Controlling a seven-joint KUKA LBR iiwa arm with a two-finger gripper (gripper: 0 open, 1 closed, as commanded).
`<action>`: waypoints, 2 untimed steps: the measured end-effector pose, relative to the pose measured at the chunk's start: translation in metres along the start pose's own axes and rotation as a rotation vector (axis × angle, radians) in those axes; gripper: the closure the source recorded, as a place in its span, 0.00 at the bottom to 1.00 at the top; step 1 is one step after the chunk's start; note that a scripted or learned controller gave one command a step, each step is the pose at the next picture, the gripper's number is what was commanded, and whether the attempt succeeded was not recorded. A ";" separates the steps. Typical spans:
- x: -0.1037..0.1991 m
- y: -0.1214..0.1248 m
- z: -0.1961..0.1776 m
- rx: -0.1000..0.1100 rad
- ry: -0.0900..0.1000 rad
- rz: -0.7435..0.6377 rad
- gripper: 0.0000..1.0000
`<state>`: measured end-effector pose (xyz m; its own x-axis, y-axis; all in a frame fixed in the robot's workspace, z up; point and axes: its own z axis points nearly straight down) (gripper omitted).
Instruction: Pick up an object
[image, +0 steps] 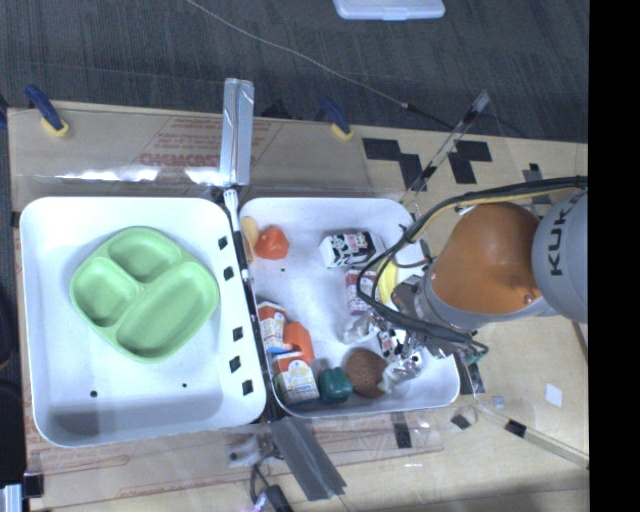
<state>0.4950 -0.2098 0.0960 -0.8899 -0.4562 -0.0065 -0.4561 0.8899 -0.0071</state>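
Hidden: the arm (490, 262), reaching in from the right, covers the right-hand part of the right bin (305, 285); whatever lies under its orange band cannot be seen.
Hard to make out: the crumpled shiny packet (358, 318) in mid-bin is a blur of glare and its kind cannot be read.
Gripper (398, 348): low in the right bin's near-right corner, just beside the packet and the brown round object (366, 370).
Gripper opening: cannot be told, as the wrist and cables blur the tip; no grasp on anything can be seen.
Candidate objects: all in the right bin, with the brown round object by the near wall and a green block (334, 384) touching its left side.
Left wall group: small cartons (288, 352) stacked against the bin's left wall.
Far end: an orange item (270, 242) and a black-and-white carton (347, 248), apart from each other.
Left bin (60, 400): holds a green divided plate (145, 292).
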 end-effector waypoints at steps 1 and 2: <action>-0.004 0.001 -0.011 0.002 -0.005 -0.007 1.00; -0.092 -0.002 0.005 -0.008 0.005 0.135 1.00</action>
<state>0.5776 -0.1697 0.0920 -0.9430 -0.3327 -0.0021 -0.3327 0.9430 0.0013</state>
